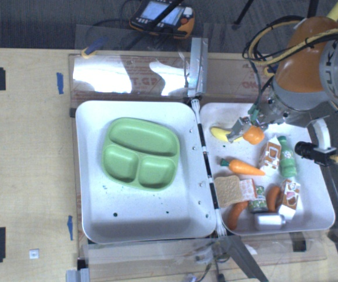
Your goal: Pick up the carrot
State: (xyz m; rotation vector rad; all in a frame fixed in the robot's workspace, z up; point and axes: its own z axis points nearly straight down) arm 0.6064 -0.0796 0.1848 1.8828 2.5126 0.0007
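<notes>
While the carrot (pixel 246 168) lies untouched mid right bin (pixel 324 213), the hand (pixel 239 131) hovers spread above the banana (pixel 220 134); approach step, I judge: next, shift toward carrot, descend.

Glossy white plastic bins (pixel 92 157), matt green plastic tray (pixel 140 151), pale wooden bench (pixel 27 157)

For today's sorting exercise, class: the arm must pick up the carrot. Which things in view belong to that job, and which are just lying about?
Belongs to the job:
carrot
end effector
right bin

Just lying about:
green divided plate
left bin
banana
orange
green bottle
bread slice
</notes>
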